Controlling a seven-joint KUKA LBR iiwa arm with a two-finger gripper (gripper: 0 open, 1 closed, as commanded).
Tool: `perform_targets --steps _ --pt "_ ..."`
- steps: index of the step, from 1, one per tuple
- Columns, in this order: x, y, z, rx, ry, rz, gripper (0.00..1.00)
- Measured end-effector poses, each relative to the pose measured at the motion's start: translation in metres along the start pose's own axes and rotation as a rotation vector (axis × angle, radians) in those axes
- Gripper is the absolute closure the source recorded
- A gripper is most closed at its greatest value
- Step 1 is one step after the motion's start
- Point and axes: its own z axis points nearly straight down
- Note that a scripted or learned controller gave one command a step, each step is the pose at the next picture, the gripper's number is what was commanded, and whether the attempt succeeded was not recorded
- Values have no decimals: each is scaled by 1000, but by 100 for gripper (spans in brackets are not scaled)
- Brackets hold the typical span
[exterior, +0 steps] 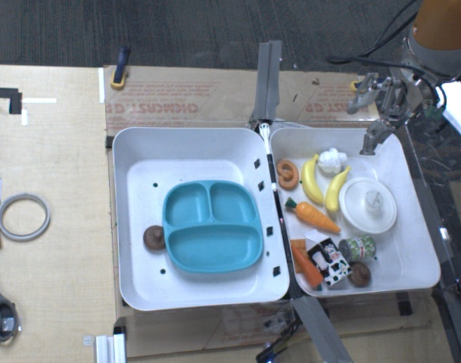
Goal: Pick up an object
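Note:
My gripper (375, 138) hangs over the back right corner of the right bin (412, 203), with nothing between its fingers. Below it the bin holds a white lump (333, 159), two bananas (312, 180), an orange ring (288, 173), a carrot (318, 215), a round white lid (369, 203), a green can (358, 247), a black and white box (330, 262), a second orange piece (304, 266) and a brown ball (359, 274). The nearest items, the white lump and bananas, lie to the gripper's left.
The left bin (132, 225) carries a teal divided plate (213, 226) and a brown ball (154, 237) beside it. A metal divider (266, 82) stands between the bins at the back. A tape ring (22, 216) and scissors (1, 320) rest on the wooden bench at left.

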Motion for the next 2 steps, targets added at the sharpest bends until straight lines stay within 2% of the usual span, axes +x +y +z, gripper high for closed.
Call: perform_targets --steps 1,2 --pt "-4 2 176 -1 2 -75 0" --pt "55 34 192 0 0 -135 0"
